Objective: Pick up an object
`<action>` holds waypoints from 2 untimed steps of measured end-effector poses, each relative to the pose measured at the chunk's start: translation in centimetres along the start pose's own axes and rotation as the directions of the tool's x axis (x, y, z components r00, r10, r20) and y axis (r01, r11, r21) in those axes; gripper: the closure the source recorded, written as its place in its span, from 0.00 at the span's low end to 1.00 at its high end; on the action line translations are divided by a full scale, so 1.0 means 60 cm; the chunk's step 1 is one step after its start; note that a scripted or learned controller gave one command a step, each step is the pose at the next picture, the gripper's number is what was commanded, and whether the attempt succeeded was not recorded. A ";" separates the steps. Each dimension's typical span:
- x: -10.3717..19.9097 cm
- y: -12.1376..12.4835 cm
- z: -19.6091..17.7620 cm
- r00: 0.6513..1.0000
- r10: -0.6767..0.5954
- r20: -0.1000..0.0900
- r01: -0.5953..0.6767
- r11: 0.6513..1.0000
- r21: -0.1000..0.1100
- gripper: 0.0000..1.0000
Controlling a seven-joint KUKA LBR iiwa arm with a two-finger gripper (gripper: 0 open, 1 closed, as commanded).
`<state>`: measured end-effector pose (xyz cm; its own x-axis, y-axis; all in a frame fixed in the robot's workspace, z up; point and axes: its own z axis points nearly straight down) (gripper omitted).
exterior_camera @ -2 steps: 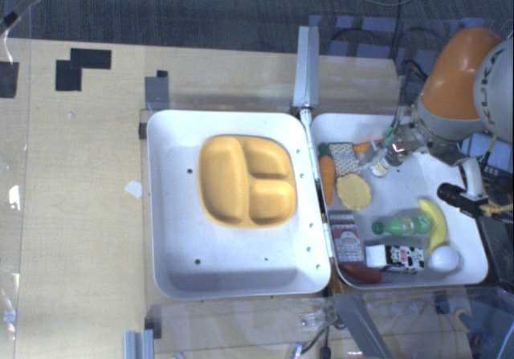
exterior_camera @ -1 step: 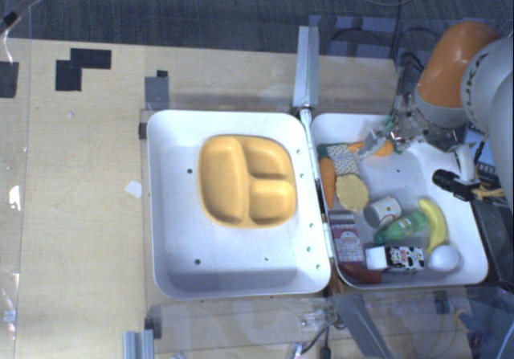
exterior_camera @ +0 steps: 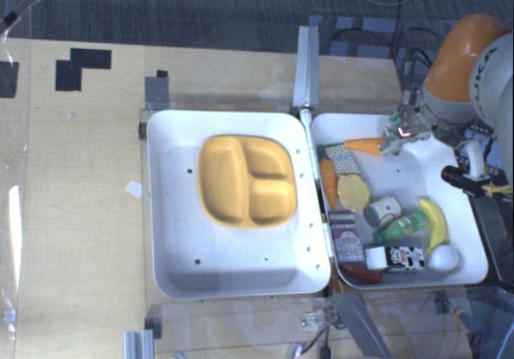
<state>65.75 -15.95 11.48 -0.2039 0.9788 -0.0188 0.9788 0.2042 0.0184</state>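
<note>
The claw (exterior_camera: 399, 134) hung at the right bin's (exterior_camera: 474, 269) twelve o'clock, over a carrot (exterior_camera: 363, 146); its state I cannot tell; a banana (exterior_camera: 434, 222) lay at four o'clock.

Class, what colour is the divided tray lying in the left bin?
Yellow, seen in the camera view: the tray in the left bin.

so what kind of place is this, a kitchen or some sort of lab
Most likely a robotics lab bench for grasping trials, not a kitchen: two white bins, the left bin holding a yellow divided tray, the right bin full of toy food like a banana, with the arm reaching in.
</note>
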 end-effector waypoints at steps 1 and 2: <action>0.125 0.054 -0.260 1.000 0.018 -0.017 -0.018 1.000 0.010 1.00; 0.125 0.054 -0.259 1.000 0.018 -0.016 -0.018 1.000 0.010 0.00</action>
<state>67.03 -7.71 26.96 -0.1868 0.9824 -0.0024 0.9824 0.1868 0.0086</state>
